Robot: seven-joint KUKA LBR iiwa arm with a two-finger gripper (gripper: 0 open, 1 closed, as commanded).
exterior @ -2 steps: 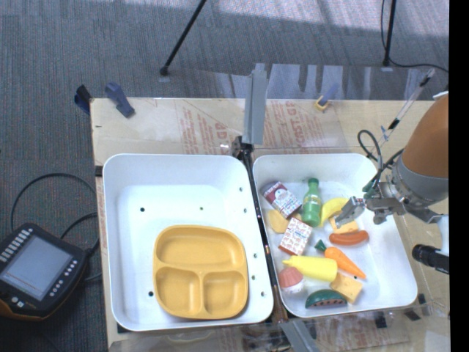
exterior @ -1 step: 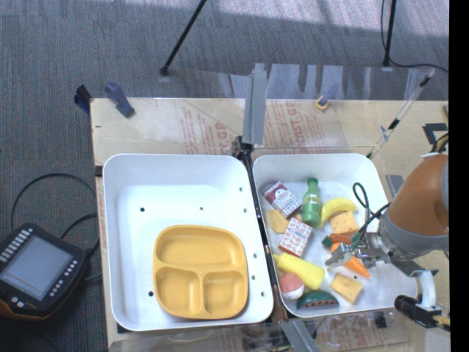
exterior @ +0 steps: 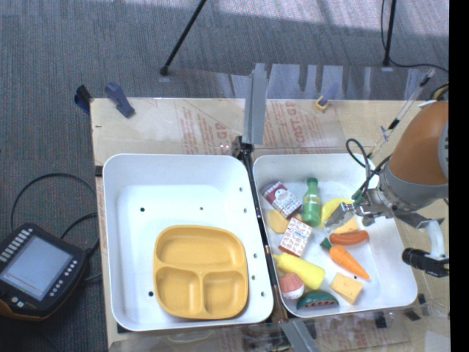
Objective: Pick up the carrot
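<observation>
Carrot (exterior: 349, 261): tapered, smooth orange, lying in right bin (exterior: 405, 288) beside red sausage (exterior: 348, 237). My gripper (exterior: 343, 213) is hovering nearby over yellow banana (exterior: 333, 207); finger state: cannot tell.

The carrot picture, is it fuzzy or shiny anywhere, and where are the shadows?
In the camera view, the whole picture is a bit soft, so small labels can't be read. The left bin glares bright white. Striped shadows cross the floor at the top. The carrot is evenly lit and easy to see, just below the gripper.
</observation>
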